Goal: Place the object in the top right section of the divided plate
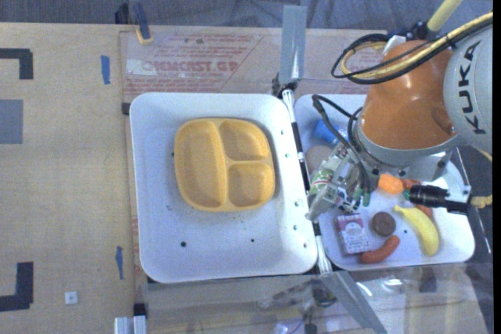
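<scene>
A yellow divided plate (225, 164) lies in the left white bin (156, 246). It has one large section on the left and two smaller ones on the right; the top right section (246, 141) holds nothing. My gripper (330, 193) hangs over the left part of the right bin (462, 246), just above a red packet (352, 234). I see no object in it. The arm's orange band and grey wrist cover much of the right bin.
In the right bin lie a banana (419, 228), a brown round disc (383, 224), a reddish sausage (380, 249), an orange piece (389, 184) and a blue item (323, 129). Cables loop over the arm. A raised rim divides the bins.
</scene>
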Robot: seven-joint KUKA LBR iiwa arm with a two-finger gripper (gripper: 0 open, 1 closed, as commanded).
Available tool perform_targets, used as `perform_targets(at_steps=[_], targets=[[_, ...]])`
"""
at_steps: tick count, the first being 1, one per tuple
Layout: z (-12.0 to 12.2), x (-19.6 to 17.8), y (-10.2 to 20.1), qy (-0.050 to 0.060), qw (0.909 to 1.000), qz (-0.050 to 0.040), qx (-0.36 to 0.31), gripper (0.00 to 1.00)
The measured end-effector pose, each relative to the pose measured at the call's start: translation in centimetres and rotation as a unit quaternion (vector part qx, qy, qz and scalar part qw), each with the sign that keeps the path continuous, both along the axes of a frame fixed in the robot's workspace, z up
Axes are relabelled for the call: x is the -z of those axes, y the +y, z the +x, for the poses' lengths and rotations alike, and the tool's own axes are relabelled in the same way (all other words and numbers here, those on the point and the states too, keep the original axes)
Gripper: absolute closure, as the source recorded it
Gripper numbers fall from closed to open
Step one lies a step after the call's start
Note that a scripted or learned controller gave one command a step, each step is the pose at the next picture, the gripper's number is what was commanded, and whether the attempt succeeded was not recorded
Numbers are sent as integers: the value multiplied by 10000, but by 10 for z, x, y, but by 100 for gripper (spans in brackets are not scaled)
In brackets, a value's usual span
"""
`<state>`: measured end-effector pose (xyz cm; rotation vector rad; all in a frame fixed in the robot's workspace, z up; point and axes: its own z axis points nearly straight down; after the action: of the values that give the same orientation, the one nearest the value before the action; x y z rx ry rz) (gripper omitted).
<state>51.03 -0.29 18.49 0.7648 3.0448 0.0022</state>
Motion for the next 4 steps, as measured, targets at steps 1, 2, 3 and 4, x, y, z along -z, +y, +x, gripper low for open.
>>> perform_targets(at_steps=[1, 2, 3, 4], targets=[[8, -56, 48, -11, 9997, 2, -258, 100], [0, 0, -6, -2, 9957, -2, -931, 100], [-16, -53, 43, -15, 9915, -2, -1305, 100], [46, -54, 61, -27, 9823, -4, -1872, 100]])
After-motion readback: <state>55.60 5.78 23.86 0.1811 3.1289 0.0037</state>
